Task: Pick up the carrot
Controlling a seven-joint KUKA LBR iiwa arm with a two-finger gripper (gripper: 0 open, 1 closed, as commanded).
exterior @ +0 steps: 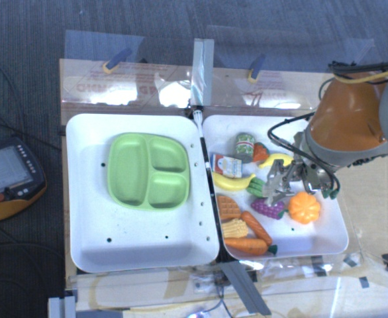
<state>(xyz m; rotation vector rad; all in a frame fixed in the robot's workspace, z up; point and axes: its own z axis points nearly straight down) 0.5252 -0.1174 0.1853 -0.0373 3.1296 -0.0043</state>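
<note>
Over the right bin (339, 240) the gripper (278, 185) hangs above the grapes (268, 209), not the carrot | carrot (245, 246) lies at the front wall, touching the corn (234, 228) | fingers: you cannot tell apart or together | risk: you descend and catch the grapes or banana (231, 182), because the toys crowd together
</note>
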